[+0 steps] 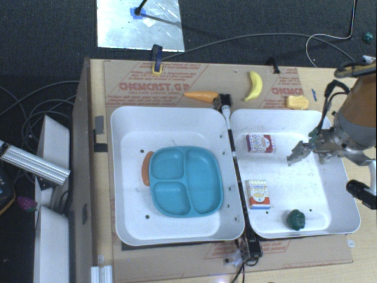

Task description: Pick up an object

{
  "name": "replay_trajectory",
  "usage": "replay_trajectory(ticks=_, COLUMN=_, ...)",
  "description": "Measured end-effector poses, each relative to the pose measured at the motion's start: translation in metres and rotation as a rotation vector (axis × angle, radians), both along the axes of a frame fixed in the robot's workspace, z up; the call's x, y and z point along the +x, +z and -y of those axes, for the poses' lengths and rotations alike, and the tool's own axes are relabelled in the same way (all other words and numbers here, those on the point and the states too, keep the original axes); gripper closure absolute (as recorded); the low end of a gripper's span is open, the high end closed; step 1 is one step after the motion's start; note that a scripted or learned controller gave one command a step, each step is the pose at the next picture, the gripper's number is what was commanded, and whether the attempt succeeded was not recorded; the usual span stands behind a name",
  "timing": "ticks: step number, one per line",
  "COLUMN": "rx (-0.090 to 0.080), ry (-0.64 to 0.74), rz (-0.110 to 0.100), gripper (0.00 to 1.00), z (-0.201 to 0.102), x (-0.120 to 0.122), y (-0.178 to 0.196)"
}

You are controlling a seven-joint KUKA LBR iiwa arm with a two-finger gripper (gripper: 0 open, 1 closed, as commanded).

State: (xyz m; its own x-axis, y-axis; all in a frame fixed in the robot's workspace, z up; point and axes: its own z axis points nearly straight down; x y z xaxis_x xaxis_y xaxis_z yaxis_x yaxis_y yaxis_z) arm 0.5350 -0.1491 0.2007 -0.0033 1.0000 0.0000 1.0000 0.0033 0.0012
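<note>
Presently, right bin (340, 175) holds two cartons (260, 142) (257, 194) and one green ball (296, 219) — gripper (298, 152) open, empty, above bare floor.

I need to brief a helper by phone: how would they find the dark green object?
Look in the right-hand white bin. At its near edge lies the dark green lump, right of a small red and white box; it alone is rounded and green.

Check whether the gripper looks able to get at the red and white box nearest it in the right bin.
Probably yes. The gripper hangs over the right bin, with bare white floor between it and the box, and the other box and green lump lie well aside.
</note>
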Motion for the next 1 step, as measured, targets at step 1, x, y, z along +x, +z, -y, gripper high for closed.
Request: replay_trajectory(ticks=1, rx=0.0, ry=0.001, rz=-0.002, gripper=0.0, z=-0.0154, x=0.056, y=-0.0791)
